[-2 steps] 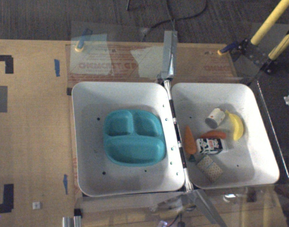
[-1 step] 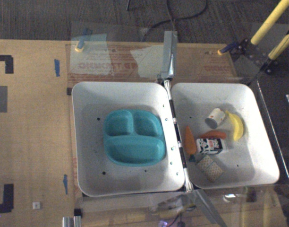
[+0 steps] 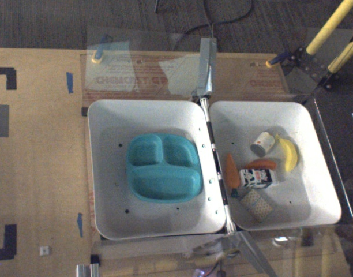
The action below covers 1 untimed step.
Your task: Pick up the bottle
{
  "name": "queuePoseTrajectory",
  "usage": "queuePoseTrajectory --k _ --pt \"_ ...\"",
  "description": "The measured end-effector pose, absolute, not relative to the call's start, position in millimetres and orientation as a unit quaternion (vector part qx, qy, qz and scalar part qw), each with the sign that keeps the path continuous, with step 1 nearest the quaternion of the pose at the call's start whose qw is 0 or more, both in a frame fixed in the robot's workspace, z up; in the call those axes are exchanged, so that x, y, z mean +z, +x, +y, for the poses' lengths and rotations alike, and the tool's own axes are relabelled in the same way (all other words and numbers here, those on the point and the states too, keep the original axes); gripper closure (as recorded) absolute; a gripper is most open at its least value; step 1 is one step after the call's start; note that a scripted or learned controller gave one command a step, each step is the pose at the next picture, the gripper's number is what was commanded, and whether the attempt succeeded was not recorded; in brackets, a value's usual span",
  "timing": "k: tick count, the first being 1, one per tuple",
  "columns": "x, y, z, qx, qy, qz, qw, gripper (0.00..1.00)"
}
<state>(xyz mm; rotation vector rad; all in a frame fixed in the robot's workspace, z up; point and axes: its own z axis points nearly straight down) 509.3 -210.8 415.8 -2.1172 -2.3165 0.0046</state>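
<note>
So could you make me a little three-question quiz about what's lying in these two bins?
1. True or false: the teal divided tray lies in the left bin.
2. Which thing lies closest to the yellow banana? A) small white bottle B) carrot C) patterned sponge
3. Fill in: the milk carton lies in the ____ bin.

Key: 1 true; 2 A; 3 right (right bin).

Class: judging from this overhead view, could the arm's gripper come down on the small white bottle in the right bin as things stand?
Probably yes: the bottle lies uncovered in the right bin, open from above. The banana lies close beside it, so finger room looks tight there.
</note>
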Motion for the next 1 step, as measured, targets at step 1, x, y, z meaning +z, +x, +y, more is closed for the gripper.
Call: queuePoseTrajectory --k 1 --pt "424.4 510.0 -212.4 0.0017 -0.676 -0.737 0.002 1.00"
